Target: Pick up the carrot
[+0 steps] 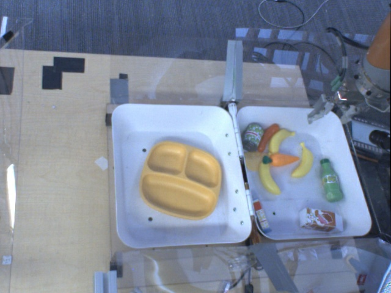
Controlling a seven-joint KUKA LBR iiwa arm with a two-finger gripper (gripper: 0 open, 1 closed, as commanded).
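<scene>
**Carrot in right bin, gripper at the bin's far right corner**

The gripper [330, 105] is seen at the upper right corner of the right bin [354, 221], with grey finger parts over the rim; whether it is open or closed cannot be told, and nothing is seen held in it. The arm [379, 60] is entered from the right, an orange band showing.

The carrot [282, 160] is laid flat near the middle of the right bin, well apart from the gripper, between two bananas. Listed around it: a yellow banana [269, 177] at its left end, a second banana [303, 160] at its right tip, a third [279, 139] just above, a reddish sausage-like item [267, 137], a can [253, 136], a green bottle [331, 179], a small carton [320, 220].

A yellow compartment tray [181, 179] is held in the left bin [125, 224].
</scene>
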